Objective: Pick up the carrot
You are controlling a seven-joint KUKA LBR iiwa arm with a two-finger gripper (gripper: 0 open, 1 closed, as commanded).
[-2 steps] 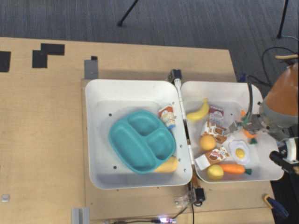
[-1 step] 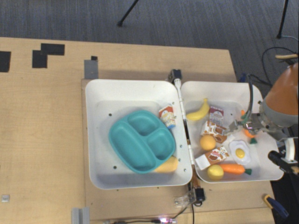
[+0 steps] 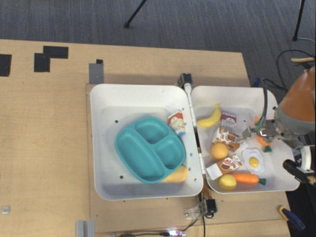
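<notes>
The carrot [image 3: 246,178] is orange with a green stub. It lies flat along the front of the right bin [image 3: 247,97], between a lemon [image 3: 227,182] and the bin's front right corner. My gripper [image 3: 261,131] hangs over the right side of this bin, well behind the carrot, beyond a fried egg toy [image 3: 253,159]. A small orange and green piece [image 3: 264,143] pokes out just beneath the gripper. Nothing shows between the fingers.
The right bin also holds a banana [image 3: 209,118], an orange [image 3: 219,150] and small cartons [image 3: 227,123]. In the left bin [image 3: 106,132] sit a teal divided plate [image 3: 149,148], a carton [image 3: 177,123] and a yellow item [image 3: 177,175] by the plate's front edge.
</notes>
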